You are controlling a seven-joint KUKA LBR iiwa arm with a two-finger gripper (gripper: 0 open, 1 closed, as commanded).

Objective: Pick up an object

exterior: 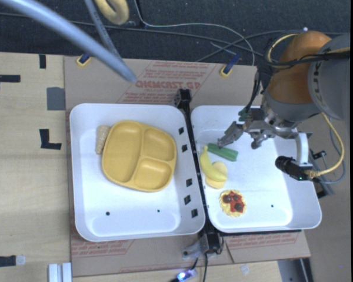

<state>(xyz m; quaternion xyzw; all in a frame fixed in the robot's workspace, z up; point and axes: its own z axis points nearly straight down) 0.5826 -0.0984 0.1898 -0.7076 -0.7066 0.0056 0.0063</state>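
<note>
My gripper [245, 137] hangs over the right bin [282, 216], its two fingers spread apart, open with nothing between them. Just left of and below the left fingertip [227, 138] lies a green stick-shaped piece [222, 153]. A yellow banana-like toy [212, 168] lies beside it near the bin's left wall. A small round pizza-like toy with red topping [233, 202] sits nearer the front. The arm's orange band [294, 69] rises at the upper right.
The left bin [129, 216] holds a yellow divided plate [139, 155] with a tan sponge-like piece [101, 138] tucked at its left edge. A black divider [191, 157] runs between the bins. Cables [223, 40] trail across the back.
</note>
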